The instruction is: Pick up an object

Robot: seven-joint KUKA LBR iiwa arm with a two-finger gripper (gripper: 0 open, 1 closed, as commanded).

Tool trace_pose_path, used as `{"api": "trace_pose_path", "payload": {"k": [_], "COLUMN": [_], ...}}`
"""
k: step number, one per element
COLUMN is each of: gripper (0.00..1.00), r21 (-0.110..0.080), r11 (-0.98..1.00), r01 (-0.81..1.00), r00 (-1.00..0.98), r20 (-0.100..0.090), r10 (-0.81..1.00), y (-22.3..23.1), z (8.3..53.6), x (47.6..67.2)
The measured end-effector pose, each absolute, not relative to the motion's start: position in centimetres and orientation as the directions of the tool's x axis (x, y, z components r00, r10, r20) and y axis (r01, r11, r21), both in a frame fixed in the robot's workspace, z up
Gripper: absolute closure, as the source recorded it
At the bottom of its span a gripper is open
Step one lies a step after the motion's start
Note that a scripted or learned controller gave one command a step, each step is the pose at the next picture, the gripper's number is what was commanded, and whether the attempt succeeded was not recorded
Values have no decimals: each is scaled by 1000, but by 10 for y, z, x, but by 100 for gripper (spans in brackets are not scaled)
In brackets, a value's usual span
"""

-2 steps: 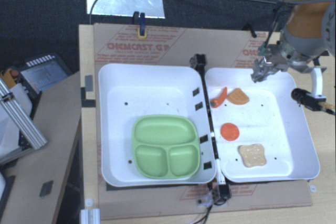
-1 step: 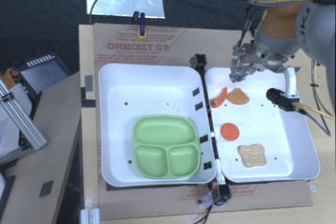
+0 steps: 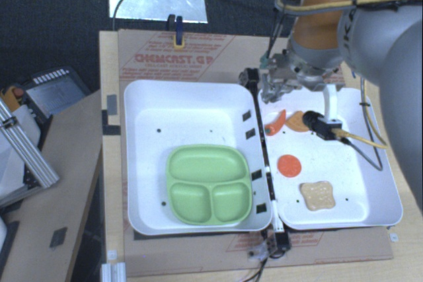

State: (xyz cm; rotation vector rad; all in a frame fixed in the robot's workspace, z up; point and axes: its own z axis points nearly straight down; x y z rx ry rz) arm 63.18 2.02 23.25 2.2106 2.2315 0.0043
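A cardboard-covered bench (image 3: 178, 59) carries two white bins. The gripper (image 3: 272, 97), its grip state undeterminable, is poised in approach; the orange carrot piece (image 3: 276, 122) lies just below it, so a short descent is judged necessary.

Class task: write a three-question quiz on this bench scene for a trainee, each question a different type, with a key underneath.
1. True or false: the green tray lies in the left bin.
2. Which lies nearest the front edge of the right bin? A) red disc B) toast slice C) orange strip
3. Fill in: the green tray has ___ compartments.

Key: 1 true; 2 B; 3 three.
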Motion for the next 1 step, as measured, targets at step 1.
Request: {"api": "trace_pose_path", "payload": {"k": [1], "gripper": [100], "r21": [1], "r11": [9], "r01": [1000], "r00": [-9], "r20": [2], "r10": [1000], "y": [75], "z": [220], "x": [632]}}
